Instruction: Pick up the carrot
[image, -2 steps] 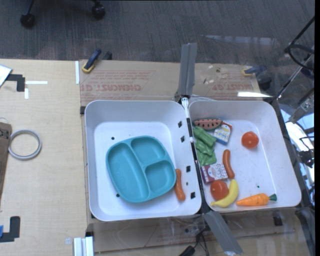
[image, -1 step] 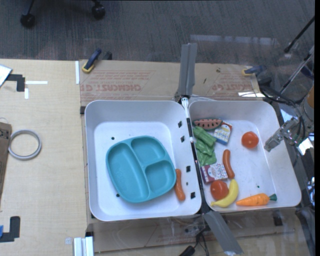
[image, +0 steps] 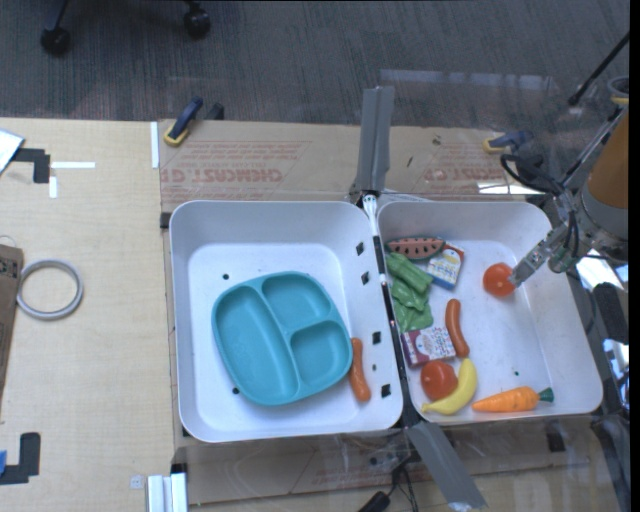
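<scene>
- My gripper (image: 524, 268) is beside the round red tomato (image: 497, 279); I cannot tell its state.
- The orange carrot with green top (image: 510, 400) lies unpicked, well apart.

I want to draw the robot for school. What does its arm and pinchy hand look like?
The arm shows an orange-tan band at the right edge, with dark cables looping beside it. Its gripper is small, made of grey metal, ending in slim fingers.
</scene>
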